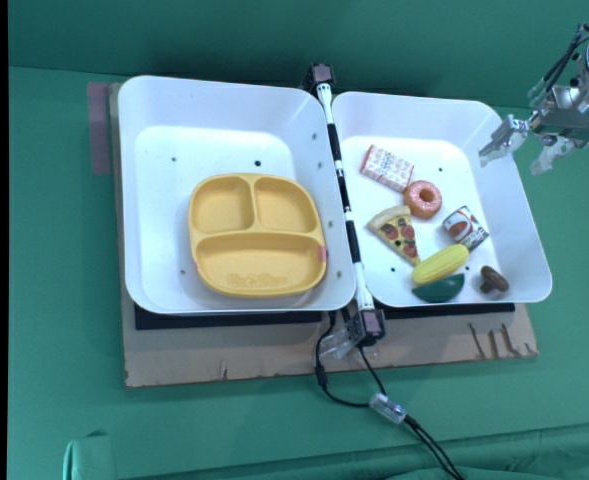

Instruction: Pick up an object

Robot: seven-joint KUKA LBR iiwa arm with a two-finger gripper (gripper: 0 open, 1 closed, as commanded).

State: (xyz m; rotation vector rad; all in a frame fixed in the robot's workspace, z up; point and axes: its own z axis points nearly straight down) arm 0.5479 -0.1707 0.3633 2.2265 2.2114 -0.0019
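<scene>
The right bin (514, 196) holds several toy foods: a pink wafer pack (387, 167), a glazed doughnut (423, 199), a pizza slice (396, 233), a small can (464, 226), a yellow corn cob (441, 264), a green piece (438, 289) and a brown mushroom (492, 280). My gripper (520, 148) hangs at the bin's far right rim, above and to the right of the doughnut. Its two fingers stand apart with nothing between them.
The left bin (154, 138) bears a yellow divided plate (257, 235). A black-and-white bar (338, 173) runs between the bins, with cables (374, 393) trailing off the front. Green cloth surrounds the bench.
</scene>
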